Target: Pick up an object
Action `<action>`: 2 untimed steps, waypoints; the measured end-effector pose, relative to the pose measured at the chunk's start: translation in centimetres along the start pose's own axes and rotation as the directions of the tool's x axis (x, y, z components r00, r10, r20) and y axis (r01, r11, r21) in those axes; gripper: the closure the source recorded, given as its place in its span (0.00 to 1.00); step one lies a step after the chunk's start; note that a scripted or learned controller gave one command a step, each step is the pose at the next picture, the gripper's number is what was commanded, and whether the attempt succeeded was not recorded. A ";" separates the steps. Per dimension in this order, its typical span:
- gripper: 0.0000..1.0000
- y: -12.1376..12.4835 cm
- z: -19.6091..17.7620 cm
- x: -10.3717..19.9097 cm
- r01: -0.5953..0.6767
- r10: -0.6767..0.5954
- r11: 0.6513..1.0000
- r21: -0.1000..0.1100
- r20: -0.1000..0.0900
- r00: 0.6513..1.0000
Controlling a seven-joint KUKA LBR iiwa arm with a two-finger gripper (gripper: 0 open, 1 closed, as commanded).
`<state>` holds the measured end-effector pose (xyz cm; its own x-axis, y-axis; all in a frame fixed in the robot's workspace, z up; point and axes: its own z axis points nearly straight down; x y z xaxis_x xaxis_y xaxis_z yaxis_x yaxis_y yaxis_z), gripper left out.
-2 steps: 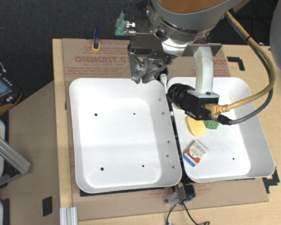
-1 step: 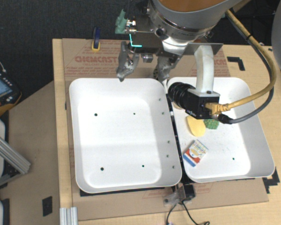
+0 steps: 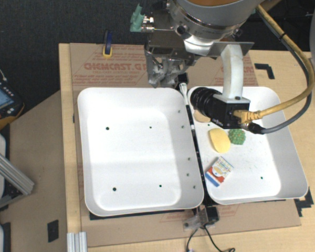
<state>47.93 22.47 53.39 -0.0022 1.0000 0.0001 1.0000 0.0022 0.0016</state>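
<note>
- The objects on offer lay in the right bin (image 3: 283, 185), right of centre in the frame: a pale yellow lump (image 3: 219, 140), a small green knobbly piece (image 3: 237, 136) touching its right side, and a small red, white and blue packet (image 3: 219, 171) just below them.
- The arm (image 3: 215, 4) filled the top centre of the frame, with its wrist hardware and gripper (image 3: 165, 73) hanging at the upper edge of the bins, just above the seam between them. I could not tell whether the jaws stood apart or together; that end was a dark tangle against the cardboard.
- The left bin (image 3: 131, 146) took up the centre-left of the frame, with only small dark dots on its floor.
- A black cylindrical camera unit (image 3: 212, 106) on a white bracket hung over the upper left corner of the right bin, partly covering a tan item beneath it.
- The yellow lump was the largest candidate. It looked rounded and smooth, probably light and somewhat slippery, so a hold across its narrower middle seemed safest.
- The packet looked flat and light, likely thin card or foil; it would probably need gripping by its edges, which lay close to the bin floor.
- The green piece was the smallest. Its bumpy surface would likely grip well, though it sat against the lump, leaving little room for a finger on that side.
</note>
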 end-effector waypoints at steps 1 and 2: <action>1.00 0.0 -1.0 0.1 0.001 -0.001 1.000 -0.002 -0.001 1.000; 1.00 0.1 -2.1 0.1 0.002 -0.002 1.000 -0.004 -0.002 1.000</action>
<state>48.00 22.59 55.47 -0.0038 1.0000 0.0022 1.0000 0.0038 0.0058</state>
